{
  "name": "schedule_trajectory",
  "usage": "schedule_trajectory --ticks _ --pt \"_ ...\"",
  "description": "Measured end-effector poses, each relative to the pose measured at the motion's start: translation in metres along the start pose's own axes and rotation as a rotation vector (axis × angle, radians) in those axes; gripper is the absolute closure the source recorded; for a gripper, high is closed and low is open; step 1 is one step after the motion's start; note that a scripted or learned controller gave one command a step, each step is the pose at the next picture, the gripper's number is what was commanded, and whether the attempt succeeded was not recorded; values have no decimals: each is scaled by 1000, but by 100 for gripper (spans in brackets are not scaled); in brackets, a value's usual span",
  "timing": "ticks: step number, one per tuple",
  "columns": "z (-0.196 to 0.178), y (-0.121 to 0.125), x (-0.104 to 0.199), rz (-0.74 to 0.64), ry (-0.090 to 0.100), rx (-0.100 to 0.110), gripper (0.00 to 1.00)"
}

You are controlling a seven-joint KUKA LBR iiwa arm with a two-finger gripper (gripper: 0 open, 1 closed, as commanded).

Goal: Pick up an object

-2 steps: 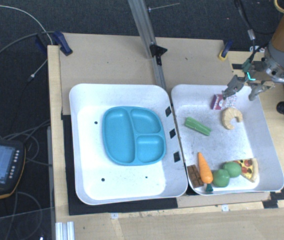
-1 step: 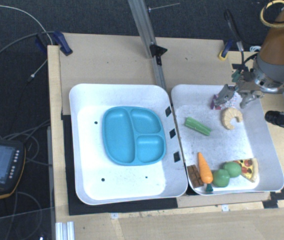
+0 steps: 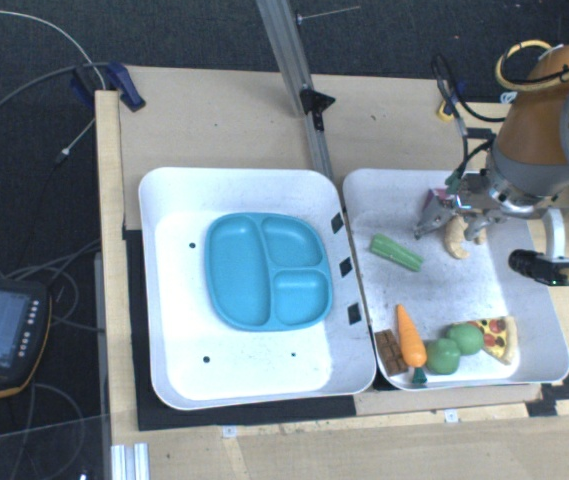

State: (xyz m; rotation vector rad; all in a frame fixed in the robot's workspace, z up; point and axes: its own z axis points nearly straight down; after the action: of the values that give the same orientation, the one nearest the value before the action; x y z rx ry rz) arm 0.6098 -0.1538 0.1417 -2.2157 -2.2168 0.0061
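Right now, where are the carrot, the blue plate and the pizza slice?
carrot (image 3: 410, 339), camera view, middle of its orange body.
blue plate (image 3: 236, 286), camera view, floor of its large compartment.
pizza slice (image 3: 497, 337), camera view, its topping.

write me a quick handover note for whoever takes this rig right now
Pincer: low in the upper part of the right bin, right over a small beige object; whether it grips it cannot be told.
Things: green pickle-like piece lies mid-bin; carrot, brown block, green round items and pizza slice sit along the bin's near edge. Blue divided tray is in the left bin.
Done: arm brought to an object.
Left: confirm the grasp, lift it out.
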Motion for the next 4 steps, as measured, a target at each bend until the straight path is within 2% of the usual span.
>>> schedule_trajectory --ticks 1,2,4 --pt "46 3 -1 -1 -4 -11 0" --pt "37 2 1 0 -1 -8 100" --pt "-52 10 -3 -1 -3 -13 100"
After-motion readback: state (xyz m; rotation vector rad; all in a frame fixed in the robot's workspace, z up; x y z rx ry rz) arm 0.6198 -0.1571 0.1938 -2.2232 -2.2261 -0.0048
